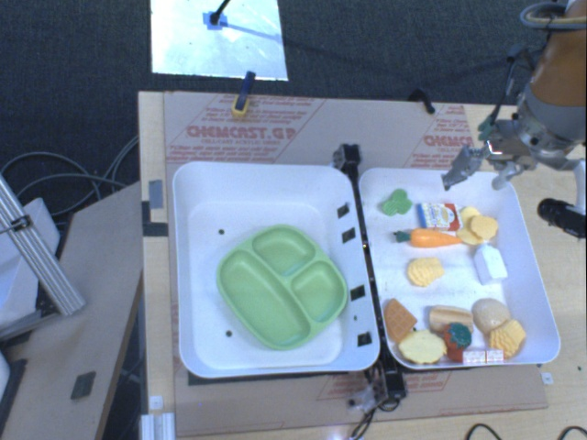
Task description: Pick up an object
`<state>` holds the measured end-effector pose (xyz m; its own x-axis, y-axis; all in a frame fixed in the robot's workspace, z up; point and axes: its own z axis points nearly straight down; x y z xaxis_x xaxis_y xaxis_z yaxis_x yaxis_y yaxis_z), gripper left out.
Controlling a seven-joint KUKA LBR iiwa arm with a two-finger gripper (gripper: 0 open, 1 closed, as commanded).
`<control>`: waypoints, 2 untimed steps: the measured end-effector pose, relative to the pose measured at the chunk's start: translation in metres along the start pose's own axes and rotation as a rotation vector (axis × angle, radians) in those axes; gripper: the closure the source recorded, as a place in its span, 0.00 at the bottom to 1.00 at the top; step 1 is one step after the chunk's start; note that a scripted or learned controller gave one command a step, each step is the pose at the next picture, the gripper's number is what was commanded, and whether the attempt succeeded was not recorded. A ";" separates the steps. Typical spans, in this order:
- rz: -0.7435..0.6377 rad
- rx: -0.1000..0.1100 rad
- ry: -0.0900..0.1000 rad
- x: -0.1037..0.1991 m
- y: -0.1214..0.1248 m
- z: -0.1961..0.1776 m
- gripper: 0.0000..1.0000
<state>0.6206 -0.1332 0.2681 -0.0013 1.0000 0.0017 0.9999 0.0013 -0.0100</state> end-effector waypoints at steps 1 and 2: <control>-0.002 -0.012 -0.002 0.000 0.002 -0.007 0.00; -0.004 -0.008 -0.001 0.010 0.002 0.050 0.00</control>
<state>0.6219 -0.1232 0.2183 -0.0051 1.0000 0.0007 1.0000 0.0051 -0.0022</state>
